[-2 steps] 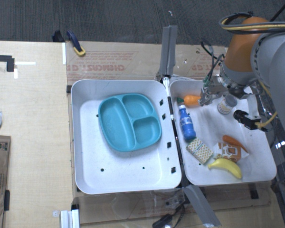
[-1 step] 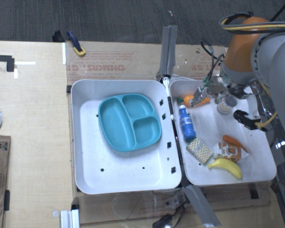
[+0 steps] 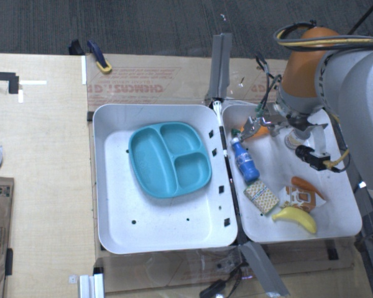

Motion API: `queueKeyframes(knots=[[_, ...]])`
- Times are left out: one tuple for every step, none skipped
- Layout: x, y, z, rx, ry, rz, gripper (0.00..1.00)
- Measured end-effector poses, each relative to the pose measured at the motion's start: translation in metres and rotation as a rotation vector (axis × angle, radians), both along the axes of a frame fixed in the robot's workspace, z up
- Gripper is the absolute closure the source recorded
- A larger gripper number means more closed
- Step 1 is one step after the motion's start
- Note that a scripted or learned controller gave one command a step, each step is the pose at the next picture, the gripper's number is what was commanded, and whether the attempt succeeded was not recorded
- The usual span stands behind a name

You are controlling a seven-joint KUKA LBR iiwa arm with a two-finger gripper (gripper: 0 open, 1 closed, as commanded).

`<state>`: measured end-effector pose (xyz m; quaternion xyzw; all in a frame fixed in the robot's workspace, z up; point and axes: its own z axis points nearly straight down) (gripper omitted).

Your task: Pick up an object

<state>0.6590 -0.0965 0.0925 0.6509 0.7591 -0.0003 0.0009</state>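
The gripper (image 3: pixel 256 128), whose grip state I cannot tell, sits at the right bin's (image 3: pixel 342 228) far-left corner, just above the blue bottle (image 3: pixel 244 162), which lies lengthwise toward the near side.

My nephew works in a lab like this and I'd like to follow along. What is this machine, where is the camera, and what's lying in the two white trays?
It is a grey robot arm with an orange band, reaching in from the right. One fixed camera looks down at a slant. Its claw hangs over the far end of the right bin, beside a blue bottle. I can't see anything held in it. That bin also holds a banana, a patterned sponge and a small orange-and-white packet. The left bin holds a blue divided plate.
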Motion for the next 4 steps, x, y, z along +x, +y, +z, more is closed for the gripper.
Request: queueKeyframes(knots=[[-0.0019, -0.0007, 0.0081, 0.000, 0.008, 0.000, 1.00], [-0.0020, -0.0008, 0.0081, 0.000, 0.009, 0.000, 0.00], [-0.0015, -0.0017, 0.0181, -0.001, 0.007, 0.000, 1.00], [-0.0015, -0.0016, 0.0180, -0.001, 0.007, 0.000, 0.00]])
